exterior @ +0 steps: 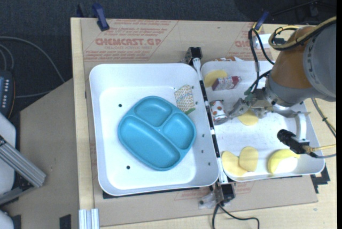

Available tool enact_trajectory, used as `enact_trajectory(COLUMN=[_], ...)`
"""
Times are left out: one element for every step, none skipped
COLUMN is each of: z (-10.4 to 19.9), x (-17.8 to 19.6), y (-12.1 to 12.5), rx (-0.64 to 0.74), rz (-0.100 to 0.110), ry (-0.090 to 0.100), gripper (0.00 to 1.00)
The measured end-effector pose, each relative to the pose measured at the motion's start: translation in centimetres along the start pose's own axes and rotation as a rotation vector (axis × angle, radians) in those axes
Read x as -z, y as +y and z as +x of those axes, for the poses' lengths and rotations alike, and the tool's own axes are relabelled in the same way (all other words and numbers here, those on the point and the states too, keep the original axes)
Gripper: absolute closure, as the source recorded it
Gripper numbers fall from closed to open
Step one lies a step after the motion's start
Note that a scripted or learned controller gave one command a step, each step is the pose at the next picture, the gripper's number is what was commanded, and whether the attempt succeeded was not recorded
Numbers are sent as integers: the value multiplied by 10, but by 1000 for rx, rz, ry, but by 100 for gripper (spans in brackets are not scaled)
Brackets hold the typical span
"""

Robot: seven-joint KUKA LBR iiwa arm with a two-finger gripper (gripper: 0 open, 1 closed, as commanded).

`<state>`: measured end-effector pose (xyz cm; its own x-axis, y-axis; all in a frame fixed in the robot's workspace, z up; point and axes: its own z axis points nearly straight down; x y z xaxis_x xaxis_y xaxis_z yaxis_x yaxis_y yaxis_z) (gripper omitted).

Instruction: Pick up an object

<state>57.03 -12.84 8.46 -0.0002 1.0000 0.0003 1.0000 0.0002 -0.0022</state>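
Observation:
My gripper (240,109) hangs low over the middle of the right bin (315,168), reaching in from the right. A small yellow piece (249,119) lies just below and right of it, partly under the wrist. A small red and white can (217,110) stands just to the gripper's left, by the bin's left wall. Further back lie a yellow chunk (214,77) and a red and white packet (228,83). Along the front of the bin sit two yellow slices (231,162) (249,157) and a lemon-like fruit (282,161).
The left bin (101,84) holds a blue divided plate (156,132) and a small patterned packet (185,97) near its right wall. Cables (256,44) loop over the right bin's back edge. The grey arm with its orange band (291,70) covers that bin's right side.

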Motion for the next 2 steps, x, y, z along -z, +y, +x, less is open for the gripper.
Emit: enact_trajectory(z=[0, 26], x=[10, 77], y=[1, 40], rx=[1, 1], rz=[-3, -5], ry=[-1, -1], gripper=[100, 100])
